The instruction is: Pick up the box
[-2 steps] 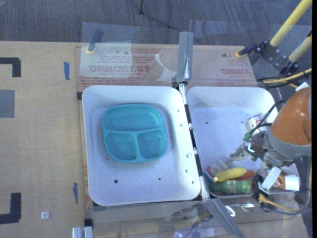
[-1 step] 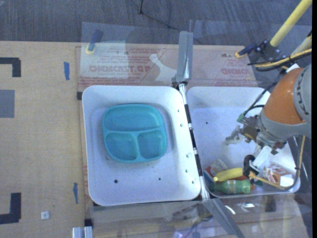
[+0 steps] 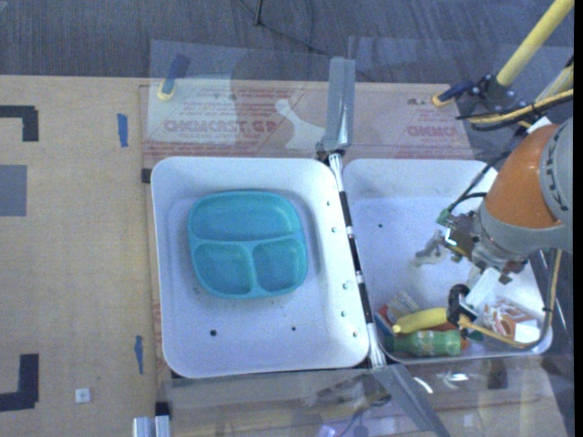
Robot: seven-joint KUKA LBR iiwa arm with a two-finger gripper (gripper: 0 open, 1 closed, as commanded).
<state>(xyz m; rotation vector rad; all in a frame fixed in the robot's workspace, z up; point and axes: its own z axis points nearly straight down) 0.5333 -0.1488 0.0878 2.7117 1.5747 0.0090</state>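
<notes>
The bench (image 3: pixel 73 271) is bare brown board on the left, with black corner marks and bits of blue tape. Next comes the left bin (image 3: pixel 182 335), white and shallow. A teal tray (image 3: pixel 248 243) with three compartments lies flat in it, a little toward the far side, apart from every wall.

A metal divider (image 3: pixel 339 107) rises at the far edge where the two bins meet. The right bin (image 3: pixel 392 198) sits just beside the left one. Its far half is bare white; its near corner holds a small heap. A banana (image 3: pixel 421 319) lies across the heap, and a green bottle (image 3: pixel 428 341) lies on its side just in front of it, touching or nearly so. Something red peeks out at the heap's left end, too small to name. The box (image 3: pixel 508 317), white with red print, rests at the right end of the heap, against the bin's right wall.

The arm (image 3: pixel 528 198) comes in from the right, its orange band above the bin. The gripper (image 3: pixel 460 262) hangs over the bin, just behind the heap and near the box. Whether the claw is wide or narrow, I cannot tell.
</notes>
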